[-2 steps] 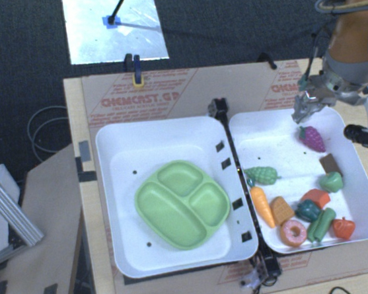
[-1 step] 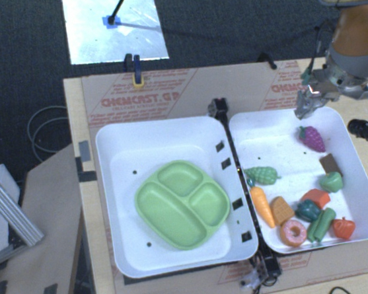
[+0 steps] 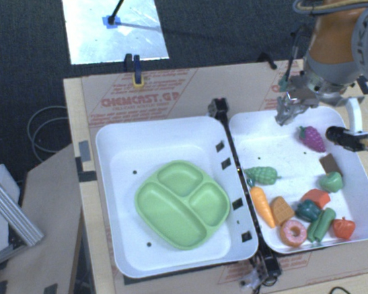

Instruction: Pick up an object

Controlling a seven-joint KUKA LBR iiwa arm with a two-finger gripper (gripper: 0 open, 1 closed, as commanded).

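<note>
red "chemcast gp" lettering on the brown board beneath the bins

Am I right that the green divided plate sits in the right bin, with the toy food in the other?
Not quite. The camera view shows the green divided plate in the left bin. The toy food, such as the carrot and grapes, lies in the right bin.
</note>
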